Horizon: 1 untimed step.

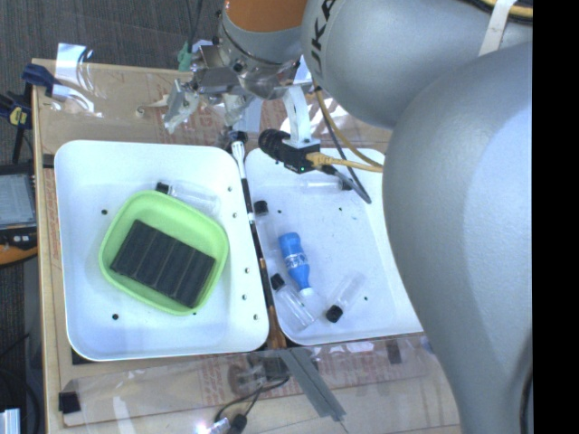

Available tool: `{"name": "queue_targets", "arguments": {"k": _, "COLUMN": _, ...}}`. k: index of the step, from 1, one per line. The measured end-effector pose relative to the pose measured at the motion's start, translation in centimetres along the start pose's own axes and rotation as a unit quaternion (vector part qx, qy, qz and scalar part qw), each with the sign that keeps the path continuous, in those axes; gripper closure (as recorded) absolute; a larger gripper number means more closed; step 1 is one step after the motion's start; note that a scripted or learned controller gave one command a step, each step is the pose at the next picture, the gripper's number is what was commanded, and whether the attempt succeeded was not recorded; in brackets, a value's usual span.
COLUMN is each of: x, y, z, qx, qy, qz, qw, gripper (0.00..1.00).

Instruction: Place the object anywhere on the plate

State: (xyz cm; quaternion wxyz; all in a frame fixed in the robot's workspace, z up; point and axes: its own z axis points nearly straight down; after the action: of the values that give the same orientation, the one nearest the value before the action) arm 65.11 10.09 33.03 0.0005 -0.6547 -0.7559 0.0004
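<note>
A dark slab point(164, 262) already lies on the green plate point(118, 233) in the left bin point(81, 165), gripper point(237, 93) above the bins' far edge, jaw state unclear

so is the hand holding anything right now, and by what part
Cannot be told. The hand sits above the bench behind the bins, and nothing shows clearly in it. The blue bottle lies in the right bin.

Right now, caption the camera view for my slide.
Green plate holding a dark ridged block in the left bin; blue bottle in the right bin.
</note>
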Motion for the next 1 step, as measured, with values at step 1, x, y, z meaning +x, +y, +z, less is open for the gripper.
{"name": "queue_targets", "arguments": {"k": 1, "x": -3.54, "y": 0.01, "z": -0.83, "qx": 0.000, "qy": -0.001, "qz": 0.039, "qw": 0.9993, "gripper": 0.00}}
